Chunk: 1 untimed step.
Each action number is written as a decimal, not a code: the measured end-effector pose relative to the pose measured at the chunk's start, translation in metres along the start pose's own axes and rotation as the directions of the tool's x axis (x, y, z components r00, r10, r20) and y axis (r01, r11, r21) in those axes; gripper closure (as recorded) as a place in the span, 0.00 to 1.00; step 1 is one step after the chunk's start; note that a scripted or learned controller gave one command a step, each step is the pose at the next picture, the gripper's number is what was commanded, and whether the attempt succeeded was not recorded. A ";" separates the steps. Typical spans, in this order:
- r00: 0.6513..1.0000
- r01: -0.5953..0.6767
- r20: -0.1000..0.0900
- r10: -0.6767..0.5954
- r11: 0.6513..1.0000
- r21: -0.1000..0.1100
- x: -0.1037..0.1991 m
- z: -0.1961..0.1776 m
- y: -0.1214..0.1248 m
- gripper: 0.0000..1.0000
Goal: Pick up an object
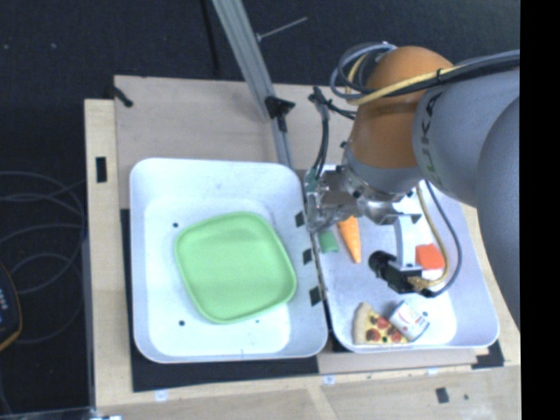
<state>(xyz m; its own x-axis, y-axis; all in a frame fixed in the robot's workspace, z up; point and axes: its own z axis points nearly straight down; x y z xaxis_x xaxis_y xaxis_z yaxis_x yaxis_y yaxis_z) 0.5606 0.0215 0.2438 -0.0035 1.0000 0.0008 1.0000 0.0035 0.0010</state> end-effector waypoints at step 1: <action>1.000 0.000 0.000 0.000 1.000 0.000 0.045 -0.004 0.013 1.00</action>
<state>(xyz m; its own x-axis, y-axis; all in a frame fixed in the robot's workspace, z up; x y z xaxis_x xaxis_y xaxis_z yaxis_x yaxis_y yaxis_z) 0.5731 0.0660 0.2477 -0.0034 1.0000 0.0009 1.0000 0.0034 0.0005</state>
